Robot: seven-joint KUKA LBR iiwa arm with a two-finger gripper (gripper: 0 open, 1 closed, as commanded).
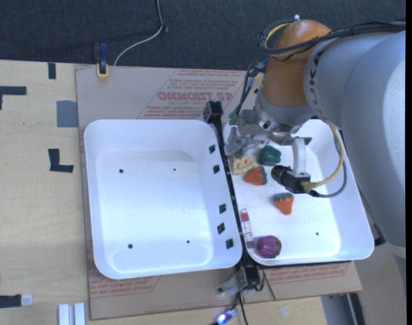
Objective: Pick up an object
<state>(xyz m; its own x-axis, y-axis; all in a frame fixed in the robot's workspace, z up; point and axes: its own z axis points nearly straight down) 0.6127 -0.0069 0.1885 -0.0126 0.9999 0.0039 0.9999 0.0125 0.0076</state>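
Reaching into the right bin, gripper sits low by the divider wall, right over a pale waffle-like piece; can't tell its state or any hold. Red strawberry just below that piece, green item right of it, orange carrot and purple item farther toward the bin's near edge

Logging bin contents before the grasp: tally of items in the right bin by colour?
Orange-red with green top: 2, one by the divider, one mid-bin
Green: 1, under the gripper
Purple: 1, near front corner
Tan, waffle-like: 1
Total: 5, all in the right bin.
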